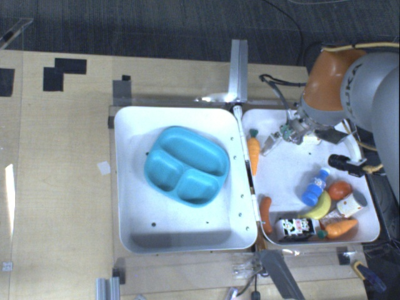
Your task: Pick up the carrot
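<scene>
Two shallow white plastic bins sit side by side on the pale wooden desk, and we read the layout as a sorting setup: the left bin carries a sky-blue three-compartment plastic tray, tilted a little, while the right bin keeps all the loose toys. The small orange carrot with a green top lies lengthwise right along the right bin's left wall, touching or almost touching it, leafy end towards the far side, so we judge a grasp there has little room on the wall side. A second reddish-orange sausage-shaped piece lies further down the same wall, near a black-and-white box. Crowded in the near right corner are a blue bottle, a yellow banana, a red tomato-like ball and another orange carrot-shaped toy, well apart from the target. Our grey arm with its orange band reaches in from the right over the bin's far side, wrist bent down and towards the left, with the gripper low in the bin, just beside the carrot's leafy end but clear of it. Its fingers look small and blurred; they seem slightly apart with nothing between them, pointing towards the carrot.
</scene>
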